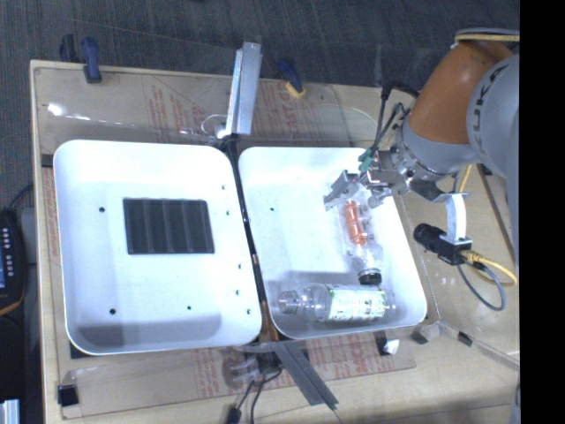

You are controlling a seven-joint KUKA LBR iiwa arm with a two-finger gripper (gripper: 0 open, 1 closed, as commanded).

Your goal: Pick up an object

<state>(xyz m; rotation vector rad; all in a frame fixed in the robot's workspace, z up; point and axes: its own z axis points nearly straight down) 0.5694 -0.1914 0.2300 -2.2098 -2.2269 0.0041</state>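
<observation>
From the camera above the bench, the pick looks not yet made: the two-finger metal gripper on the grey arm with the orange band hangs over the upper middle of the right-hand shallow white bin, and nothing can be seen lifted between its tips; whether it is spread or closed is too small and blurred to tell. Just below it, lying flat on the bin floor, is a slim clear plastic bottle with orange contents and a black cap, its cap end pointing toward the near right corner. By its closeness, I judge this the likelier target, so the descent, the closing and the lift remain. A larger clear plastic bottle with a green-and-white label lies on its side along the near wall, close to the small bottle's cap. The left-hand shallow white bin bears a dark ribbed rectangular panel.
</observation>
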